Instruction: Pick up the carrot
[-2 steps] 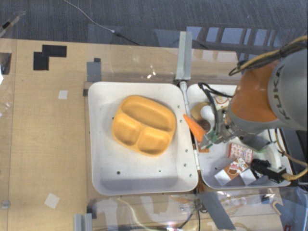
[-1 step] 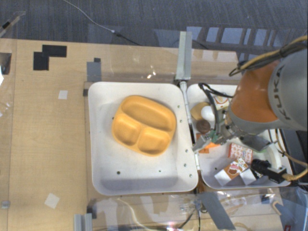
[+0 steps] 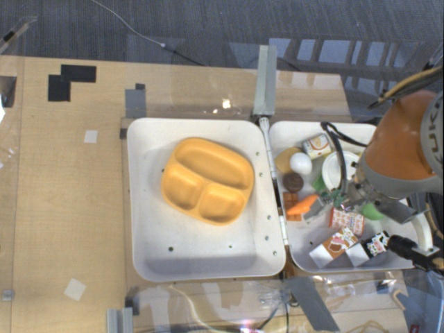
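Observation:
The carrot point(image 3: 301, 206) is a short orange piece lying near the left wall of the right bin point(image 3: 300, 261), just below a brown round item point(image 3: 293, 182). My gripper point(image 3: 330, 200) hangs low over the bin, right beside the carrot's right end, under the grey wrist and orange band point(image 3: 399, 144). Whether it touches the carrot is hidden by the clutter around it. Nothing is visibly lifted.
The right bin is crowded: a white egg point(image 3: 300, 163), a small carton point(image 3: 316, 144), a white cup point(image 3: 333, 171), green pieces point(image 3: 319, 184), and red-and-white packets point(image 3: 345, 220). In the left bin point(image 3: 149, 252) lies a yellow divided plate point(image 3: 207, 180).

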### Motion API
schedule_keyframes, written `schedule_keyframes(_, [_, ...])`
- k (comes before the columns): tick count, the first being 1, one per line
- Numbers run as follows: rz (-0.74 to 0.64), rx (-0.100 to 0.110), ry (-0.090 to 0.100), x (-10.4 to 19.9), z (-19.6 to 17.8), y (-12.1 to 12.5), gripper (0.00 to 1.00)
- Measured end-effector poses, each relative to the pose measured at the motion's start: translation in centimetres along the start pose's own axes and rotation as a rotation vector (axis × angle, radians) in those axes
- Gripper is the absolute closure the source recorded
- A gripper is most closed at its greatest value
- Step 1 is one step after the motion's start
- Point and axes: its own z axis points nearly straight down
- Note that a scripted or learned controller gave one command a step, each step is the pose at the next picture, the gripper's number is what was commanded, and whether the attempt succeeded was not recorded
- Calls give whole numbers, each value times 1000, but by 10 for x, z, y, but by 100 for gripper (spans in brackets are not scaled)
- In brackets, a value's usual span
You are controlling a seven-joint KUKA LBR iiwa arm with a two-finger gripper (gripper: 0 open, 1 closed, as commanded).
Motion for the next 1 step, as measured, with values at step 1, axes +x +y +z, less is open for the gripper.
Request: schedule_keyframes(1, [198,-12,-2,-38,88,41,0])
